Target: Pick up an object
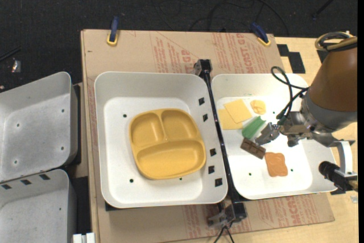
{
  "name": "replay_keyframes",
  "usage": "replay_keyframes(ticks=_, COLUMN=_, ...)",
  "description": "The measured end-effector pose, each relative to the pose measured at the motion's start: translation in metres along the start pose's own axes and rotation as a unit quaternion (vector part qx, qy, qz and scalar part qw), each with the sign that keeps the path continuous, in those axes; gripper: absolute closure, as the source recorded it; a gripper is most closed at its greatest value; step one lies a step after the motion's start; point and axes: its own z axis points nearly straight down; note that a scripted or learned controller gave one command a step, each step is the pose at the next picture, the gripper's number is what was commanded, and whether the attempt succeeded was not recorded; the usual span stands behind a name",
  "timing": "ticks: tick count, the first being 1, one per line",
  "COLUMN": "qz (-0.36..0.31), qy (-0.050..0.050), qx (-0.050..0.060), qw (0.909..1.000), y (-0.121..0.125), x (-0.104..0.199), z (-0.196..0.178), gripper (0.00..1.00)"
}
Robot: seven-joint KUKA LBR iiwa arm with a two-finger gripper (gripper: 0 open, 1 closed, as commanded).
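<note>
Lying nearest the camera, an orange piece [276, 164] is seen just below the gripper [266, 135]. A brown block [253, 149] touches its lower-left side, a green item [252, 126] lies beside it; gripper opening cannot be determined. Yellow pieces [237, 111] lie beyond.

A mustard-yellow divided plate [168, 143] sits in the white left bin [108, 122]. In the white right bin [301, 179] lie a pale yellow flat piece [235, 113], a small brighter yellow piece [257, 106], a green block [252, 126], a dark brown block [252, 149] and an orange piece [276, 164]. The tan cardboard [170, 51] beneath carries faded red lettering, with blue-and-yellow clamps [113, 31] along its far edge. The arm's band [338, 79] is brownish orange.
</note>
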Motion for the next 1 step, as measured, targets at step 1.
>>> replay_keyframes(ticks=1, qz=-0.001, qy=-0.001, qx=-0.005, qw=1.0, y=0.0026, x=0.0002, z=-0.0051, gripper=0.0)
